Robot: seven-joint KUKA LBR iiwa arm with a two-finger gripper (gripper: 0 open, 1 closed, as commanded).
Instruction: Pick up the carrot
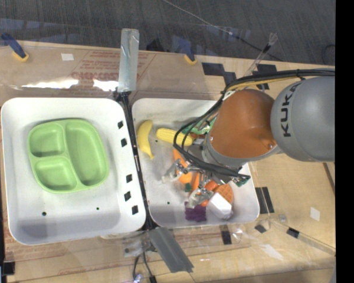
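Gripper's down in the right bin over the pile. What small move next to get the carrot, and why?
Probably lift the gripper a little and check. It sits low in the right bin amid orange pieces, likely the carrot, crowded by the banana and a purple item. The wrist hides the contact, so whether anything is gripped cannot be told.

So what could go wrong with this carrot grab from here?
1. The carrot sits in a tight pile with a purple piece and a white block, so the hand may catch a neighbour instead.
2. The arm covers much of the right bin, so a miss would be hard to see.
3. Pushing down could shove the banana or corn aside.
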